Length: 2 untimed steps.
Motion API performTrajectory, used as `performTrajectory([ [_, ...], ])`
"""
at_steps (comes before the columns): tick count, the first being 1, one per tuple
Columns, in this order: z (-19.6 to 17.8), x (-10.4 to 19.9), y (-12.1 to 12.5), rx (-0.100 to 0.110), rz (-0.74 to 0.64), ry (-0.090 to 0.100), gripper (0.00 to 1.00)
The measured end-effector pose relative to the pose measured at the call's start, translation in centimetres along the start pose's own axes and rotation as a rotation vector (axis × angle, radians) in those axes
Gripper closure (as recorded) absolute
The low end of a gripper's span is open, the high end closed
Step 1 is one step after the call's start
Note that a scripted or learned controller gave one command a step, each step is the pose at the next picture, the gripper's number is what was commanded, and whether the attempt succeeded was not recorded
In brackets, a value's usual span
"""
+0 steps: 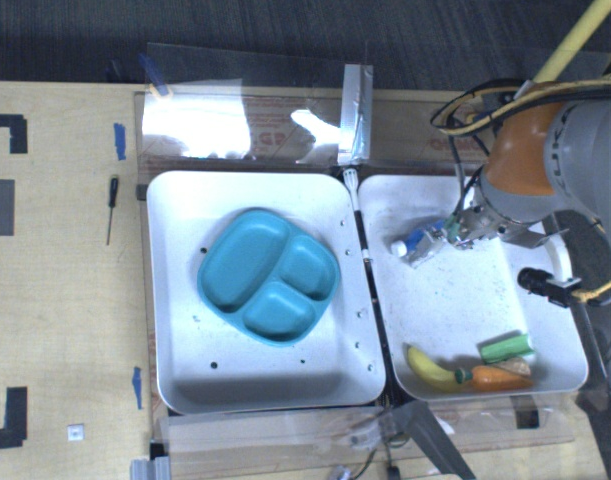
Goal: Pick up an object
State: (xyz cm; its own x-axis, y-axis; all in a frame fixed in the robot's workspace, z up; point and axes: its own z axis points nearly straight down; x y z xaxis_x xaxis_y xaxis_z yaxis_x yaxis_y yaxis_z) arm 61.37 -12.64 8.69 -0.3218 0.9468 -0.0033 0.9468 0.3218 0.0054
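Grey arm (575, 158) reaching in from the right, orange band above wrist, end effector (425, 243) low

A pale wooden bench top (55, 298) carries black tape corner marks (10, 133); dark grey carpet floor (285, 8) lies beyond, with glare on clear plastic sheeting (235, 123).

Grey arm with orange band (545, 158) cut off by the right edge, upper links out of frame. Gripper (455, 230) too blurred to tell finger spacing. Small blue-and-white object (417, 242) at the fingertips too small and soft to identify; contact with the fingers unclear. Right white bin (425, 308) partly covered along its far right side by the arm. Orange carrot-shaped piece (500, 374) tucked partly under the green cylindrical piece (506, 347).
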Motion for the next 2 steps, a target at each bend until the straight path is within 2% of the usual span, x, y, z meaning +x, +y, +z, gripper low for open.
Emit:
performTrajectory([
  [1, 0.1, -2.1, 2.5, 0.001, 0.266, -0.001, 0.00],
  [2, -6.3, -1.9, 1.3, -0.003, 0.174, -0.003, 0.00],
])
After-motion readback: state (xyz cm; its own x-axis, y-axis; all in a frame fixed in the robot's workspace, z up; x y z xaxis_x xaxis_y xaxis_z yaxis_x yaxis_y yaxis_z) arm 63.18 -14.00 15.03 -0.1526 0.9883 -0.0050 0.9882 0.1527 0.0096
